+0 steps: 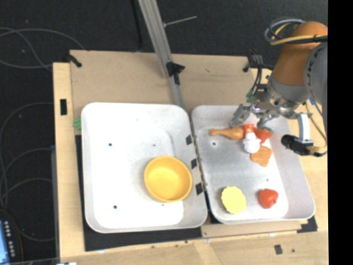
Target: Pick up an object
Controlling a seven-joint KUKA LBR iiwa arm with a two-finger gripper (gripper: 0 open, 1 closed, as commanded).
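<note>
- A cluster of small toy pieces lies in the upper middle of the right shallow white bin [292,195]: an orange carrot-shaped piece [227,132] pointing toward 9 o'clock, a small white rounded piece [251,144], a red piece [263,133] and a flat orange lumpy piece [262,156] at 5 o'clock from the white one.
- The two-finger gripper [255,116] hangs just above this cluster, at 12 o'clock from the white piece; whether its fingers are spread or closed I cannot tell (they blur into the toys beneath), and nothing is clearly seen between them.
- The grey arm with its orange band [295,51] comes in from 2 o'clock.
- At 6 o'clock in the same bin lie a yellow scalloped disc [234,200] and, just beside it toward 3 o'clock, a small red rounded object [268,198], the two apart.
- The left shallow white bin [110,131] holds a yellow plastic bowl [167,179], upright, toward 4 o'clock of its floor.
- A slanted metal rail [157,35] rises at 12 o'clock between the bins.
</note>
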